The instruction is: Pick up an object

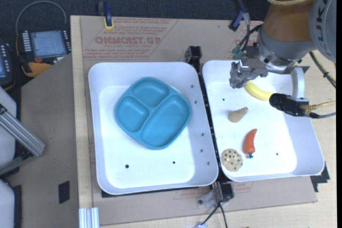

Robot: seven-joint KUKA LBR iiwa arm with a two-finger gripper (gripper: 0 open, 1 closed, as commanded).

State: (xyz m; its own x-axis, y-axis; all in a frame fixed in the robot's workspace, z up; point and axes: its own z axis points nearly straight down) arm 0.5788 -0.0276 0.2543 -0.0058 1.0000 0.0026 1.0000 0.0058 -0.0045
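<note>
You have two white bins point(101, 115): left of the clamp point(193, 54) one blue plate point(153, 112); right of it one banana point(257, 91), one cone point(238, 114), one pepper point(250, 142), one cookie point(232, 159).

Legible markings, as I read them from the overhead camera.

One printed text is clear to me: red block letters on the brown board point(160, 34) under the bins, in the upper middle of the frame just above the left bin, reading roughly "CHEMCAST GP"; the last characters are faint, and the finer red lines above and below them are too small to read. At the far right edge I see part of dark lettering on the arm's grey casing point(328, 18), cut off by the frame. The small screen point(47, 42) at upper left glows, but I cannot read its contents.
</note>
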